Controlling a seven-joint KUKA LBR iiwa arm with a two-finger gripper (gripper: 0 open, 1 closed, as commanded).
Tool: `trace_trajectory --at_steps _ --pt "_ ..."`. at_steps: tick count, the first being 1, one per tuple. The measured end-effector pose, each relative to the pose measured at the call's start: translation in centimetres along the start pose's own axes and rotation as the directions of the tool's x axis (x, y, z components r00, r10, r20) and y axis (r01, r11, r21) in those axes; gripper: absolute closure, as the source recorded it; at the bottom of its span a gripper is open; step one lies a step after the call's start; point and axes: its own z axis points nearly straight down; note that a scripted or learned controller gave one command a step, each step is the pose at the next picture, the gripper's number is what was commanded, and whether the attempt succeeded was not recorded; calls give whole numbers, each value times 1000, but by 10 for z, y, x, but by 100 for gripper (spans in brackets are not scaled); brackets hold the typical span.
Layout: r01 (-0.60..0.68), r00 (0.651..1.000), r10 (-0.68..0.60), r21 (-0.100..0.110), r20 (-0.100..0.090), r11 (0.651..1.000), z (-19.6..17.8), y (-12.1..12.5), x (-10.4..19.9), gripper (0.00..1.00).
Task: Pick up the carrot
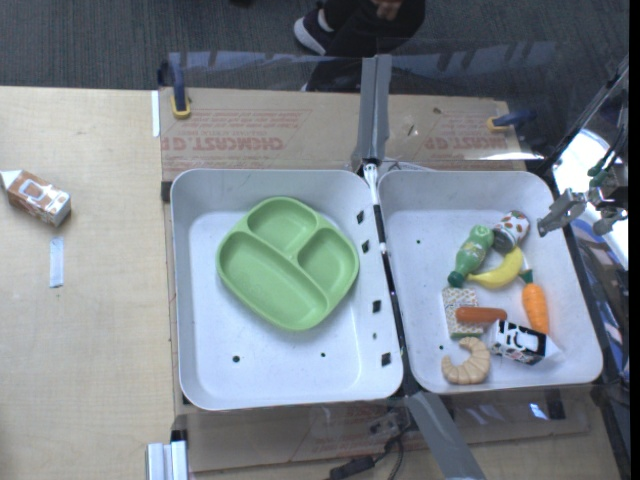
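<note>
The carrot (536, 308) is small and orange with a green top, and it lies near the right wall of the right bin (420, 218). It points toward the front, with a banana (500, 271) to its left and a black-and-white carton (520, 341) just in front of it. My gripper (563, 212) hangs at the right bin's far right rim, above and behind the carrot and well apart from it. Little of it reaches into the view.
Around the carrot lie a green bottle (472, 251), a red-and-white piece (512, 228), a hot dog on a cracker (470, 315) and a croissant (467, 361). A green divided plate (288, 261) sits in the left bin (200, 368). A small box (38, 198) rests on the bench at left.
</note>
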Motion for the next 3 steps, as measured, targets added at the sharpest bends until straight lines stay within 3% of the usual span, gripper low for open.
trace_trajectory --at_steps 1,2,3 --pt "98 995 -98 -1 0 995 133 12 -15 0" --pt "314 949 -314 -1 -9 949 182 -24 -10 0" --pt "310 951 -310 -2 -4 951 173 -23 -12 100"
